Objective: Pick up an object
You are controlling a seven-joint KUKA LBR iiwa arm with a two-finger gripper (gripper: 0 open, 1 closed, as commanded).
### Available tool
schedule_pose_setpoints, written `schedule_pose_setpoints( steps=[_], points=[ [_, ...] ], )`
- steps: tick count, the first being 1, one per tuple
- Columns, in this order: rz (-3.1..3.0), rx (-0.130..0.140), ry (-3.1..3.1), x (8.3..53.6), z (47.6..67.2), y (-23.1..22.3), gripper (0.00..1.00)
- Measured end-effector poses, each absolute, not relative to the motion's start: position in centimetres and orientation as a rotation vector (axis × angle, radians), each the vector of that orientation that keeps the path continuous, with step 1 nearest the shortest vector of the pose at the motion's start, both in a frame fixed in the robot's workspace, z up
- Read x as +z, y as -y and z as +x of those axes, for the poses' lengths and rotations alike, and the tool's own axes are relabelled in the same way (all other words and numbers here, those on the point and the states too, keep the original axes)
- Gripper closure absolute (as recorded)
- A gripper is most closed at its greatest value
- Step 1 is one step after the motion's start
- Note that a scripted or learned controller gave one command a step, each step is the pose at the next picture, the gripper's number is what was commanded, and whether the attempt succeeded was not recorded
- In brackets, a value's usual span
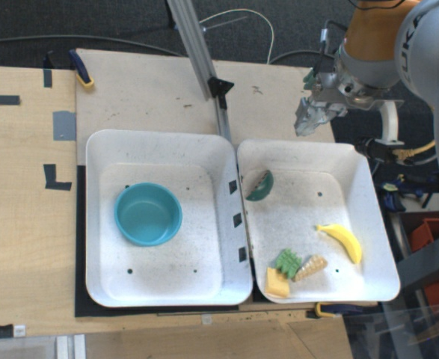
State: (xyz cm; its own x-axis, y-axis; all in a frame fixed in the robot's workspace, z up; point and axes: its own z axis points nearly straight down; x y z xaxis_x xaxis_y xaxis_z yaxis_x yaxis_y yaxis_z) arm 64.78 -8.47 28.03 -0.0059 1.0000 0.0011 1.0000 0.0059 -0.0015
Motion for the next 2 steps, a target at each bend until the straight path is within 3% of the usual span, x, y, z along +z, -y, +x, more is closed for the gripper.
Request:
schedule_pose_setpoints(
  steps=[1,2],
  points=[
    [-2.212,0.002,2.226,26.4,63.9,3.1,1.0],
    [-2.212,0.003,2.226,24.8,64.8,-2.0,1.0]
  ],
)
